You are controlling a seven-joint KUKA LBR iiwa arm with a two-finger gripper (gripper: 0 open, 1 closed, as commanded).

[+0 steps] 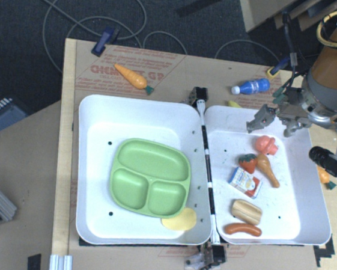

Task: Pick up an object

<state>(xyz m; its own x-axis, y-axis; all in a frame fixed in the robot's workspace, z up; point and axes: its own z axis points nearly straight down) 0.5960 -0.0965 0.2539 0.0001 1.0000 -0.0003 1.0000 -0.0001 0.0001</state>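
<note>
Claw (277, 121) open, hovering just above pink toy (266, 144).

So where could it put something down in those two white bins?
Free: left bin floor above the green tray; right bin floor left of the toys and along its right wall. Crowded: its middle, from pink toy to sausage.

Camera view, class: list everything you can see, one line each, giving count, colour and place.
Bins: two, white, side by side on the bench.
Divided plate: one, green, left bin.
Yellow piece: one, left bin, by the plate's near corner.
Toy foods: several, pink, red, orange and tan, right bin.
Toy carrot: one, orange, on the board behind the left bin.
Bottle: one, blue and white, behind the right bin.
Gripper: one, grey, over the right bin's far edge, open.
</note>
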